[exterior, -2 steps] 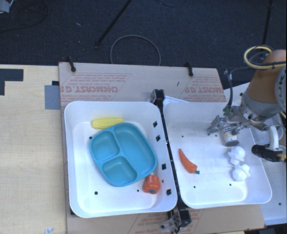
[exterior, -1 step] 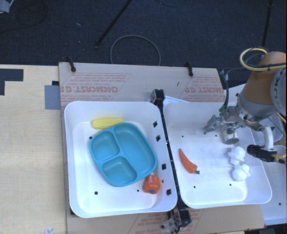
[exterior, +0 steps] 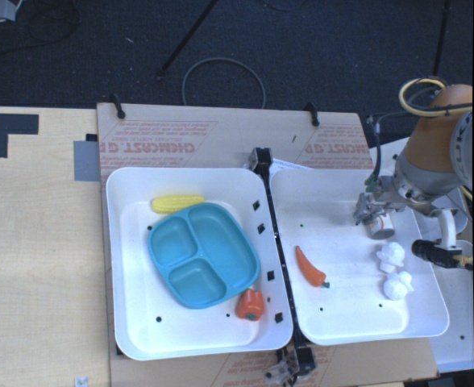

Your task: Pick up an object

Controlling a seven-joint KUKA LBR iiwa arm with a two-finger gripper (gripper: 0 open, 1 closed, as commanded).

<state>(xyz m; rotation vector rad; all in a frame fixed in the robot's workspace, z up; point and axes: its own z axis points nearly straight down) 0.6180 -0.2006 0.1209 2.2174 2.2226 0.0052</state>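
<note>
Two shallow white bins sit side by side: left bin (exterior: 132,216), right bin (exterior: 342,321). One glossy blue three-compartment plate (exterior: 202,253) fills the left, one yellow corn cob (exterior: 177,203) at 11 o'clock, one orange pepper (exterior: 251,304) at 5. Right: one slim carrot (exterior: 309,267), two lumpy white objects (exterior: 394,268) at 3. Gripper (exterior: 375,216) hovers at 1 o'clock; its opening I cannot tell.

Dark carpeted floor (exterior: 100,39) fills the far side of the scene, crossed by a cable loop (exterior: 223,83) and a thin black stand leg (exterior: 193,31). A pale wooden benchtop (exterior: 35,280) carries a cardboard sheet (exterior: 221,139).
</note>
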